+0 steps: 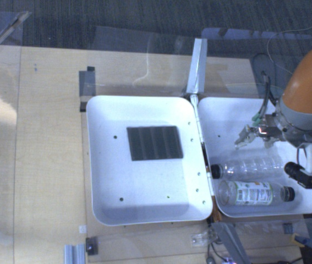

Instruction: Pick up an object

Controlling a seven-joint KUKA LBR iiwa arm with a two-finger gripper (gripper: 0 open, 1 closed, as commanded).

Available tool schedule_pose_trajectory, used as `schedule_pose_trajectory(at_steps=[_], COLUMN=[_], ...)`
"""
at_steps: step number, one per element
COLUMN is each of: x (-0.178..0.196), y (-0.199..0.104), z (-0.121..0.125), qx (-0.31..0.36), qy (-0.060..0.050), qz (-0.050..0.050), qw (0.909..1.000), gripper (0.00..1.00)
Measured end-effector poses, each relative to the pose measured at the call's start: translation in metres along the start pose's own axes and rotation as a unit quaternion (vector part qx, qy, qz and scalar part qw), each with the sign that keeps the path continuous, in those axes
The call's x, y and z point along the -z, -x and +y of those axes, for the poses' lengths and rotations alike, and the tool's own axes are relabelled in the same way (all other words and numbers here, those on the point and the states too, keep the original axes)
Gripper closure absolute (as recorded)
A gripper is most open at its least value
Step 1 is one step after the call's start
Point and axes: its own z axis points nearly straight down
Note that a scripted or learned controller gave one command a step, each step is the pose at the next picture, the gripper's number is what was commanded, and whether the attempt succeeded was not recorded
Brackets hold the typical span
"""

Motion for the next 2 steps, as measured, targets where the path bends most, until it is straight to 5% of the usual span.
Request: schedule_pose_trajectory(at_steps=[1, 2], x=[-0.098, -0.1], y=[-0.009, -0.008], z=[-0.022, 0.071], qx=[0.003, -0.065], qy=[0.009, 0.006], qz=[-0.001, 0.0], qw=[1.0, 0.9978], gripper=[0.0, 0.0])
